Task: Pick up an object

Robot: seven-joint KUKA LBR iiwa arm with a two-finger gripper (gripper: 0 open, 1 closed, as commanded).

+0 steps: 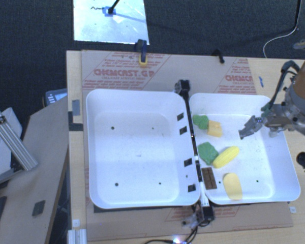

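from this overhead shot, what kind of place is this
Probably a robotics lab test bench, not a home or kitchen. Two shallow white bins, left and right, sit on a protective board; a robot gripper hangs over foam-like yellow and green pieces.

Dark carpeted floor [30,29] surrounds the pale wooden counter [76,75]; a shiny metal sheet [109,22] lies beyond it.

Bright, even light is falling from above, washing the two white bins [137,151] nearly to glare. A metal sheet [111,14] at the top is reflecting a pale sheen. Soft, faint shadows are lying under the bin walls. The dark floor is staying dim. The whole picture is looking slightly soft and grainy.
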